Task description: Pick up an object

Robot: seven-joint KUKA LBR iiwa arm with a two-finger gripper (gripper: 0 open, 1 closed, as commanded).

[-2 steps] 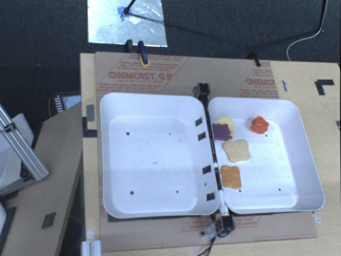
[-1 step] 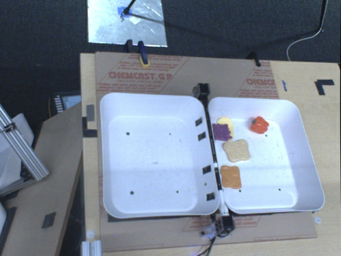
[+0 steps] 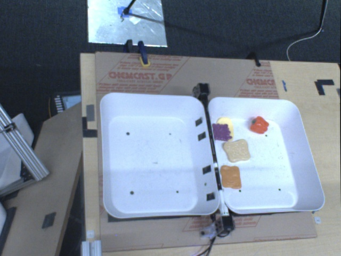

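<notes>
Currently | right bin [image 3: 298,143], centre-right of frame: purple piece [image 3: 221,132] touching yellow piece [image 3: 226,122], tan slice [image 3: 236,150], orange slice [image 3: 230,176], red piece [image 3: 259,124] | jaws: cannot tell | risk: pieces hug the divider; pinch may catch two or slip.

A dark, speckled carpet floor [image 3: 48,31] is filling the upper part of the frame. A shiny, crinkled silver foil square [image 3: 127,14] is lying on it at upper left, with a thin dark rod crossing it. A thin white cable [image 3: 305,36] is curling across the floor at upper right. The pale wooden table [image 3: 311,81] is spreading across the middle, under a brown cardboard sheet with red lettering [image 3: 141,74]. A slanted aluminium frame rail [image 3: 21,145] is standing at the left edge.
</notes>
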